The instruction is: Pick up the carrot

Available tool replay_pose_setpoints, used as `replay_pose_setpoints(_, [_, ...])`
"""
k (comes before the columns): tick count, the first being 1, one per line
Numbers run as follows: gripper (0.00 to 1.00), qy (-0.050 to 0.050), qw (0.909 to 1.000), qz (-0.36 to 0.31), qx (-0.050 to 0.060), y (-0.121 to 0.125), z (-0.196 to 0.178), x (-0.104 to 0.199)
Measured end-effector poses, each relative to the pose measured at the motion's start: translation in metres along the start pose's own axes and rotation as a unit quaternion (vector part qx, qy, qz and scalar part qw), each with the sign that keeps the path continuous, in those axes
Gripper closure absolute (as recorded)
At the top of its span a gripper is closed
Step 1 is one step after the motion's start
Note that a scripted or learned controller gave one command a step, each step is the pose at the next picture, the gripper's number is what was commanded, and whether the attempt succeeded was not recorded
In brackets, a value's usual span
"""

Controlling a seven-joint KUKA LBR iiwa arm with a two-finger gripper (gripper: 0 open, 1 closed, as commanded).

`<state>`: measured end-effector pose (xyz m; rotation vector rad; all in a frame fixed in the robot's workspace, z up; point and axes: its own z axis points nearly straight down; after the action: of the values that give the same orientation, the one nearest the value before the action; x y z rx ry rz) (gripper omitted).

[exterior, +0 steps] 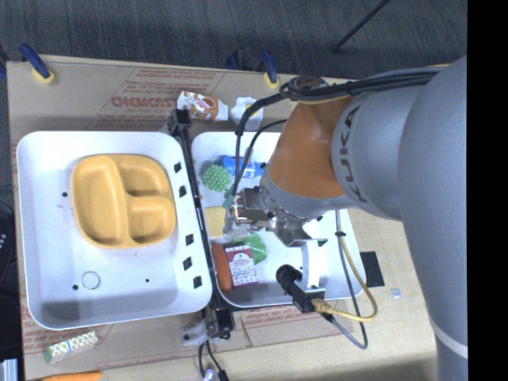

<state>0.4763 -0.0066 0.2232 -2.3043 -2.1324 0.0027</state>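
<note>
Pincer [244, 213] low in right bin [349, 284]; carrot [222, 270] just below-left, apart.

The left bin [48, 213] has open floor around the yellow divided plate [123, 199]. The right bin [208, 145] is crowded: the arm [349, 149] overhangs it, with a green ball [215, 176], blue item [242, 166] and red packet [242, 265] packed close

Bench [119, 94] bears 2 bins [40, 213] (white).
</note>
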Motion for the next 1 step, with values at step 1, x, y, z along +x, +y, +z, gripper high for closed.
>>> replay_pose_setpoints(1, [1.00, 0.000, 1.0000, -0.004, 0.000, 0.0027, -0.0242, -0.0345])
